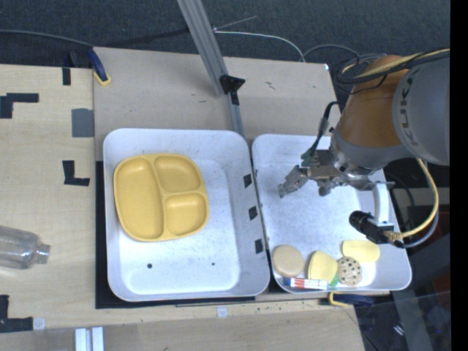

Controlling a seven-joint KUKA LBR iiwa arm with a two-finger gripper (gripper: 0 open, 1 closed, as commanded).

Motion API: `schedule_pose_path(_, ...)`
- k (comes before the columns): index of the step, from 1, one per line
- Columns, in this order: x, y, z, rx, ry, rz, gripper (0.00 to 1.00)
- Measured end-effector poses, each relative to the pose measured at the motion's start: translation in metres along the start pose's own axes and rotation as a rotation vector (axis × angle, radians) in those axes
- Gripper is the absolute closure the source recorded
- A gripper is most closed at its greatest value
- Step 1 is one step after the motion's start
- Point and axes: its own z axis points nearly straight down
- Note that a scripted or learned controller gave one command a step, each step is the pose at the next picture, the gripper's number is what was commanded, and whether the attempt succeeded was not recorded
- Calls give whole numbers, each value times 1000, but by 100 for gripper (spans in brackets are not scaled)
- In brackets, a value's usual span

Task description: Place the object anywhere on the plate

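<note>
A yellow plate (pixel 161 196) with three compartments lies in the left bin (pixel 131 276), toward its upper left. Along the right bin's (pixel 292 218) front edge lie a tan round piece (pixel 287 258), a yellow piece (pixel 319 265), a speckled cookie-like piece (pixel 350 271), another yellow piece (pixel 360 251) and a thin red-and-white tube (pixel 307 284). My gripper (pixel 305 189) hovers over the upper middle of the right bin, fingers spread open with nothing between them. It is well clear of the pieces below and to the right of the plate.
A slanted metal pole (pixel 205 39) runs down to the bins' shared top edge. A clear plastic bottle (pixel 22 248) lies on the bench at far left. A black fitting and a yellow cable (pixel 369 227) hang from the arm over the right bin's right side.
</note>
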Motion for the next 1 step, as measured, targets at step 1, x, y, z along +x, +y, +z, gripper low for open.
schedule_pose_path(1, 1, 2, -10, -3, 2, -3, 100)
